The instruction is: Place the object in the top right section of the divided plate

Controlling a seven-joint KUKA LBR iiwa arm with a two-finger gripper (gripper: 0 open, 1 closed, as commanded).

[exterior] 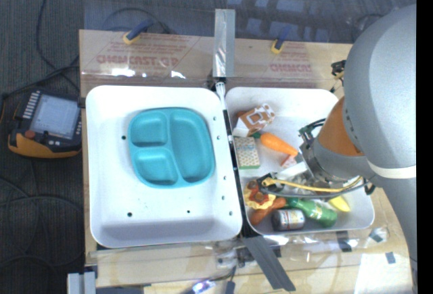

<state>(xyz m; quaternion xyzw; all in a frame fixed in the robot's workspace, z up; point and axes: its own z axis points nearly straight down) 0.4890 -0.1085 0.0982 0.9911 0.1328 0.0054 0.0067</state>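
Two white bins sit side by side on the counter [155,49]. Left bin [108,218] holds a teal divided plate [170,147], three sections, nothing in any of them.

Right bin [358,215] is crowded, and much of it is covered by the arm [382,83], which comes in from the right as a large grey mass with an orange band [335,134] low on it. The wrist hangs over the middle of the right bin. The claw [298,167] is buried under the wrist housing and black cabling; its tip seems to point down and left toward the clutter, but whether the fingers are spread or closed cannot be told, and no object can be seen between them.

Objects that can be made out in the right bin: a brown-and-white carton [254,119] near the top left, an orange carrot [279,143] just below it, a pale green patterned pad [246,151] against the left wall. Along the bottom: a dark can [289,219], a green bottle [312,209], a yellow piece [340,203] partly under the arm, and an orange-red jumble [260,197] hard to identify. A yellow cable [304,184] runs across them.

Which item is the task's object is unclear; all lie in the right bin, well apart from the plate.
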